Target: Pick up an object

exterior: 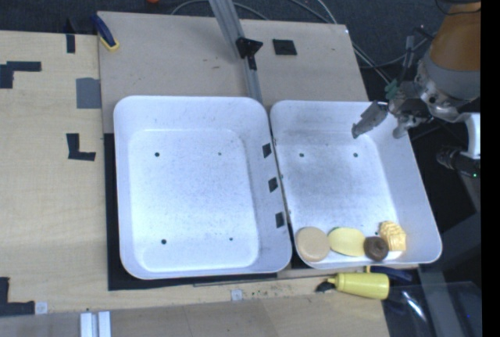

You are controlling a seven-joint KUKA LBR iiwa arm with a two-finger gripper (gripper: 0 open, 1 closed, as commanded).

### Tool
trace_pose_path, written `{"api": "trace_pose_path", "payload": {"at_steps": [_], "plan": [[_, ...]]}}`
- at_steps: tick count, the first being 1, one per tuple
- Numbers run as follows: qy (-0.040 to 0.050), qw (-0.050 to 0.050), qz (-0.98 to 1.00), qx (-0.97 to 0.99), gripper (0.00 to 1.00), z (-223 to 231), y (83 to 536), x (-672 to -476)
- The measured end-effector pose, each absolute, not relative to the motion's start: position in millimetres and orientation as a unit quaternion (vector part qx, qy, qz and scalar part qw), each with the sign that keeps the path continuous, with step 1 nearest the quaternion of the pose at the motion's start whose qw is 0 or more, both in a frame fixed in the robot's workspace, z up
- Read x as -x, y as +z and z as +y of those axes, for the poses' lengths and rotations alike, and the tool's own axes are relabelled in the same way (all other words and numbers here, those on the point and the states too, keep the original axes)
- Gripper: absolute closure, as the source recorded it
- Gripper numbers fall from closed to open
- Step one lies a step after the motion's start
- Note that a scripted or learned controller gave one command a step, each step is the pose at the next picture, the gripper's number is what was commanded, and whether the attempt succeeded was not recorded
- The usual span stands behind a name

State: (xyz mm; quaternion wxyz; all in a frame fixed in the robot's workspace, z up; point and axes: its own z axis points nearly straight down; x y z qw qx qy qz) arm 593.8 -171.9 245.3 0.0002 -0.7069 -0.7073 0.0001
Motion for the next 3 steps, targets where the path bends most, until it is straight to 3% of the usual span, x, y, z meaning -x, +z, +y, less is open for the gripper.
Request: {"api": "trace_pose_path", "payload": {"at_steps": [1,2,3], "plan": [[-0.0004,0.000,-0.708,0.707,0.00,-146,257,-550.7],[0.0028,0.004,-0.706,0.708,0.00,-183,140,-523.4],[-0.0025,-0.003,-0.708,0.706,0.00,-139,263,-506.2]]}}
